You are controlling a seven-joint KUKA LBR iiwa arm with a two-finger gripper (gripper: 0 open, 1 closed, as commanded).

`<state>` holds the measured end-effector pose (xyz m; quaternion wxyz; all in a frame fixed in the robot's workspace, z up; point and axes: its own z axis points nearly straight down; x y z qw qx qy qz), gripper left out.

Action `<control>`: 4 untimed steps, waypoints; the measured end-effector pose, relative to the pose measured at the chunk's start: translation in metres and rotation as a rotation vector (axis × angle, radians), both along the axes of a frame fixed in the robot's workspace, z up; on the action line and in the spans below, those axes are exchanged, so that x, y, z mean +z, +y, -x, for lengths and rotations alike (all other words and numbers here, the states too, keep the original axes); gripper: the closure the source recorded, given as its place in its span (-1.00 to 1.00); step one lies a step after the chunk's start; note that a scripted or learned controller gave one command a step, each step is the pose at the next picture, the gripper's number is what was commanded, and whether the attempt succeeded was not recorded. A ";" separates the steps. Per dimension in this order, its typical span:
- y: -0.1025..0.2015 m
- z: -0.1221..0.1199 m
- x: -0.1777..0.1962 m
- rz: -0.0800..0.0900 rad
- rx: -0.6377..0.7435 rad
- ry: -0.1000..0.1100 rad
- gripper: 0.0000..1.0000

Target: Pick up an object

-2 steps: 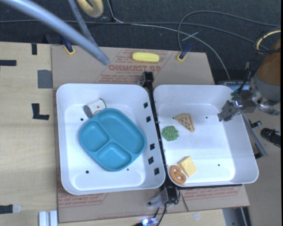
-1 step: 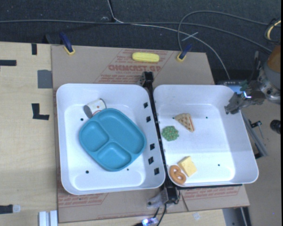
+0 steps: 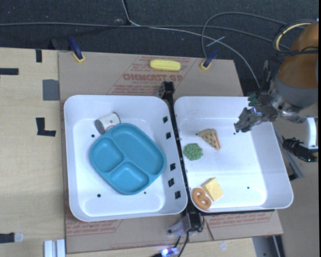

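In the right bin (image 3: pixel 267 165) lie a tan wedge-shaped piece like a pizza slice (image 3: pixel 209 138), a green broccoli-like piece (image 3: pixel 193 152), a yellow cheese-like block (image 3: pixel 213 189) and a small orange pretzel-like ring (image 3: pixel 201 198). My gripper (image 3: pixel 245 122) hangs over the bin's upper right part, to the right of the tan wedge and apart from it. Nothing shows between its dark fingers. The left bin (image 3: pixel 77 111) holds a blue divided plate (image 3: pixel 127 158) and a small white cup lying on its side (image 3: pixel 107 122).
A yellow banana-like object (image 3: pixel 165 65) lies on the cardboard behind the bins. Black cables run across the dark backdrop and down toward the arm. Blue clamps (image 3: pixel 76 50) hold the cardboard's back edge. A black divider (image 3: pixel 174 143) runs between the bins.
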<state>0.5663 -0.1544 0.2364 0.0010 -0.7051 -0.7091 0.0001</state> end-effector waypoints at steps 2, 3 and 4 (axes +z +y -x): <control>0.105 -0.011 -0.006 0.000 0.000 0.001 1.00; 0.156 -0.016 -0.002 0.000 0.001 0.000 1.00; 0.212 -0.009 -0.018 0.000 0.001 0.002 1.00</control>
